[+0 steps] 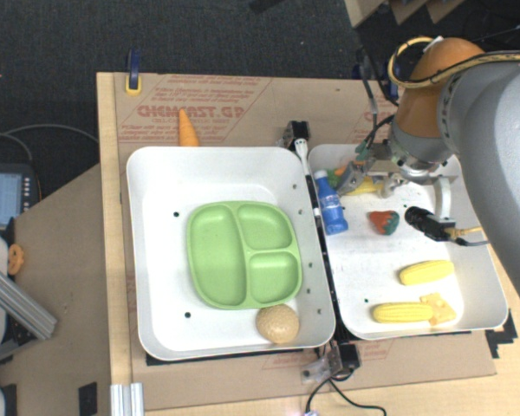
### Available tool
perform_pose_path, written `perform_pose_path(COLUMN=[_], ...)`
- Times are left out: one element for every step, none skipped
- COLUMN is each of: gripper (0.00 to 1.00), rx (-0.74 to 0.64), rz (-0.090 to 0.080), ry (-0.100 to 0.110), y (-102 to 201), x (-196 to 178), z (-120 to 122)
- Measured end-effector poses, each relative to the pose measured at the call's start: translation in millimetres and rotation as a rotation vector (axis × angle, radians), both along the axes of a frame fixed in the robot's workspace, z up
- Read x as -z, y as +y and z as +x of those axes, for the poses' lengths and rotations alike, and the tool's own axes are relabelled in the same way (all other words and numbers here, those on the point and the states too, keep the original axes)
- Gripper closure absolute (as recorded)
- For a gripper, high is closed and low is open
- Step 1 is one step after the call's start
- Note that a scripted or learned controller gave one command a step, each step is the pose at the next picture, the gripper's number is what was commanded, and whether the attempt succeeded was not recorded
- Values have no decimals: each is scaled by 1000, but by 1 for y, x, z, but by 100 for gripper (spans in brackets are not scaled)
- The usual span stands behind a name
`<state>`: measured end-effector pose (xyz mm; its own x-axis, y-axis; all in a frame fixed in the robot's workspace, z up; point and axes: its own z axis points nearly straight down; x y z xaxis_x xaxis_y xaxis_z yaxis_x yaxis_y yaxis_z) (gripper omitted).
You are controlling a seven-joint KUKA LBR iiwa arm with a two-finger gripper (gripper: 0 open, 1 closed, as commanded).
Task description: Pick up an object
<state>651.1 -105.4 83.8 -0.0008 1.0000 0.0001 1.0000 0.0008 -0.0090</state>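
Right bin (pixel 468 306), near edge: yellow corn cob (pixel 403 313); beyond it, yellow banana-like piece (pixel 425 272); farther, red strawberry-like item (pixel 383 222); blue bottle (pixel 331 204) against left wall; gripper (pixel 374 173) at far end, just above bin floor, grip state cannot be told; left bin (pixel 152 258): green divided plate (pixel 243 254), tan ball (pixel 278 323).

Both white bins (pixel 147 232) are looking like smooth plastic with a soft shine. The green divided plate (pixel 243 254) is showing a matt plastic surface. The blue bottle (pixel 331 206) is appearing glossy. The two yellow corn cobs (pixel 426 272) are looking like bumpy plastic. The bench top (pixel 208 107) is seeming to be plain matt cardboard. The arm (pixel 494 137) is having a smooth grey painted shell.
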Motion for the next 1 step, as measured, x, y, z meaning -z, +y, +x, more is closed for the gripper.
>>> perform_pose_path(gripper=[0], rx=[4], rz=[-1], ry=[-6], y=[-37], x=[-1], z=[-10])
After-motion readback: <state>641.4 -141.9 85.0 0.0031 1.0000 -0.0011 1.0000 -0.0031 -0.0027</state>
